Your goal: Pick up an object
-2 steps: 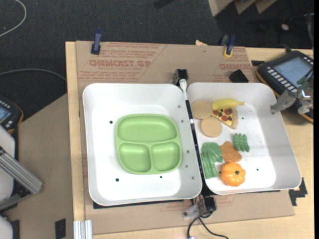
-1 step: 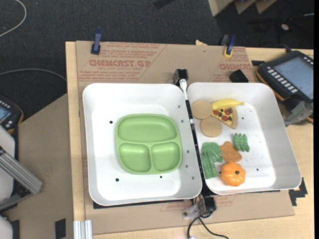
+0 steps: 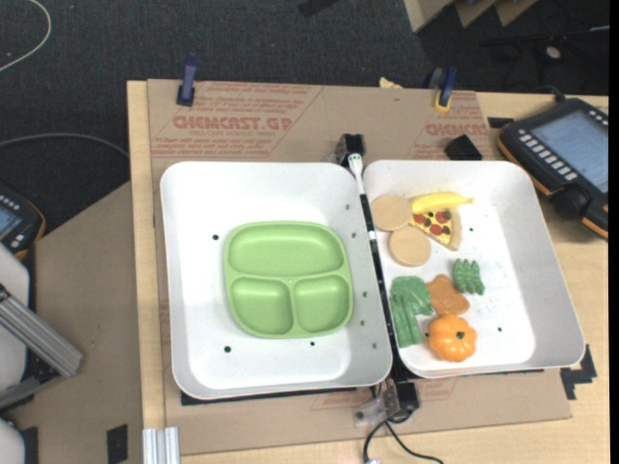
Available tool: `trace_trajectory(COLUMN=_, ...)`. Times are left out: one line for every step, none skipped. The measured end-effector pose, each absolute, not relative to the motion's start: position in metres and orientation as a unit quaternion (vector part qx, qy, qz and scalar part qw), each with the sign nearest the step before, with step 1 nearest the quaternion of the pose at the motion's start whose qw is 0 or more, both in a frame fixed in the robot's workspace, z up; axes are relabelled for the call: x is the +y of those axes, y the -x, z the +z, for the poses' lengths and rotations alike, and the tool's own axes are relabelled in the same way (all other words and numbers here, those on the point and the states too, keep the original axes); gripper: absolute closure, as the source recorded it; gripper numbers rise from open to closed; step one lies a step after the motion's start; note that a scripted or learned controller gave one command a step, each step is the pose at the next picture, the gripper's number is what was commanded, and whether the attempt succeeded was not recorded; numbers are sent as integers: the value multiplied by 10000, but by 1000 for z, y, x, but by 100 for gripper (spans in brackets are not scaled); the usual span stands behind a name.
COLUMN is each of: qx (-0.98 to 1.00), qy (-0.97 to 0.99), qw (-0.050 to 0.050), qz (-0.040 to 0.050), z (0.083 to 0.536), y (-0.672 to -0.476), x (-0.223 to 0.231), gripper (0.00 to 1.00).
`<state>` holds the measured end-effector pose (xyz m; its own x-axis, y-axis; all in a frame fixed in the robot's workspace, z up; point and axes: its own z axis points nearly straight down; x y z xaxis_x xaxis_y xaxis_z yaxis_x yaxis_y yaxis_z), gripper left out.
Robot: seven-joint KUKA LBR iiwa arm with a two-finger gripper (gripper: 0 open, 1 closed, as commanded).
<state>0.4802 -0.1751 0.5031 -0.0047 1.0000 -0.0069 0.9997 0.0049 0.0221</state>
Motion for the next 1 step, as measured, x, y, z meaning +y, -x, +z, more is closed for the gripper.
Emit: trace_trajectory(qx=7076, qy=-7066, qw=40, qz=8, z=504, y=-480, x=-176, gripper=100)
